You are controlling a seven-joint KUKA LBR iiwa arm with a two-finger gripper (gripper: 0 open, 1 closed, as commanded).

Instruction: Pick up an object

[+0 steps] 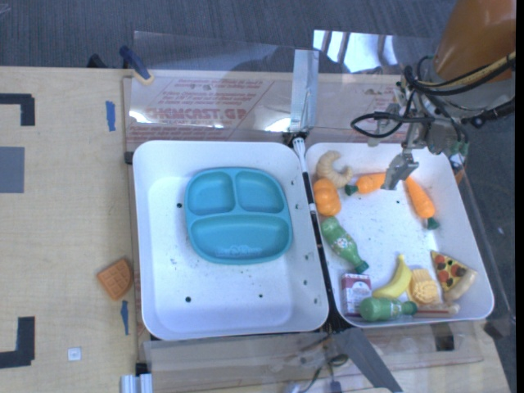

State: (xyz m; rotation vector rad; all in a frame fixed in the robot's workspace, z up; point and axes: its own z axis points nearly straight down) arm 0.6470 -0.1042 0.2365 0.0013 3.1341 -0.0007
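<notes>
My gripper [398,173] hangs over the far part of the right bin [477,244], between two toy carrots. One carrot [370,183] lies just to its left, the other [421,201] just to its right and nearer. I see nothing held in the gripper. Also in this bin are a beige ginger-like piece [332,167], an orange fruit [327,198], a green bottle [344,244], a banana [395,278], a corn cob [422,286], a pizza slice [453,273], a small red-and-white box [355,291] and a dark green bottle [385,308].
The left bin [155,285] holds a blue divided plate [238,215]. A brown waffle-like piece [115,277] lies on the wooden bench left of the bins. A clear panel [213,97] stands behind the bins. Cables [385,121] hang from the arm's wrist.
</notes>
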